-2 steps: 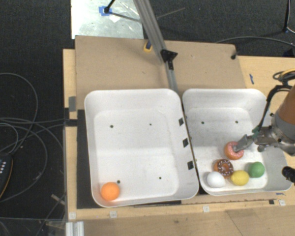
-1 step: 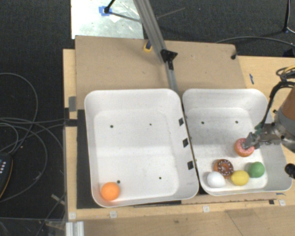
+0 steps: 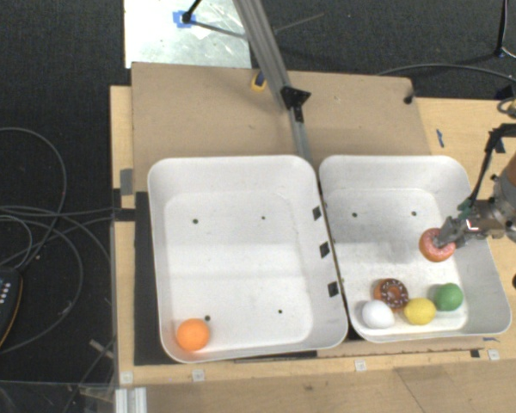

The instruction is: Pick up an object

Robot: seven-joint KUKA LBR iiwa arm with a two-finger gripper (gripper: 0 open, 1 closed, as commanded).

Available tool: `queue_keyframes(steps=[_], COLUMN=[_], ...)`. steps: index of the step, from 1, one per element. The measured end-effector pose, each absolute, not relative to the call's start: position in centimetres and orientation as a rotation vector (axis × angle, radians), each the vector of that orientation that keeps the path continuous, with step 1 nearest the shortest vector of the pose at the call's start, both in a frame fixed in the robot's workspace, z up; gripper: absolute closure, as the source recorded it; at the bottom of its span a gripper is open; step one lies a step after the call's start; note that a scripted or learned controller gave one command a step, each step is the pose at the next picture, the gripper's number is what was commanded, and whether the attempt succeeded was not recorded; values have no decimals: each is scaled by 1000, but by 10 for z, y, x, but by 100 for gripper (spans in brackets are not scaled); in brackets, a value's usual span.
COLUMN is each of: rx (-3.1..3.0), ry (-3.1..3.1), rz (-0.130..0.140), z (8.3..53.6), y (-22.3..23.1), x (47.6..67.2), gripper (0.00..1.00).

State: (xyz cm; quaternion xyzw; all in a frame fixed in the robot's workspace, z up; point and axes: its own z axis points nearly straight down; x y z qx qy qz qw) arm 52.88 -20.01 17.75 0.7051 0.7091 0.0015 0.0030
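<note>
Left bin (image 3: 232, 175): a shallow white plastic tray with rounded corners, occupying the left half of the brown bench (image 3: 344, 101). One item lies in it: a round orange ball (image 3: 193, 335), resting in the near-left corner, close to the front wall.

Right bin (image 3: 387, 175): a second shallow white plastic tray, set directly beside the first, with the two rims meeting along the centre line. Four items are grouped near its front wall. From left to right: a round white ball (image 3: 377, 314); a brown ring-shaped doughnut with speckled icing (image 3: 391, 292), just behind the white ball; a round yellow ball (image 3: 420, 311); and a round green ball (image 3: 448, 297). The yellow ball sits between the white and green balls, close to both.

Further back, near the right wall of the same bin, lies a round pinkish-orange ring-shaped object (image 3: 435, 245), well apart from the front group.

Gripper (image 3: 451, 233): the dark two-finger gripper reaches in from the right edge and sits low over the pinkish-orange object, overlapping its upper right part. Whether the gripper is released or clenched cannot be determined, and a grasp on the object cannot be confirmed.
</note>
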Motion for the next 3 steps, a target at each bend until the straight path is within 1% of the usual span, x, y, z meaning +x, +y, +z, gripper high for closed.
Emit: queue_keyframes(steps=[1,2,3], rx=[2209,2209,2208], ry=[2223,2231,2233], rz=[5,4,5], z=[232,231,239], y=[-201,-156,-107], x=[531,541,554], gripper=[100,100,100])
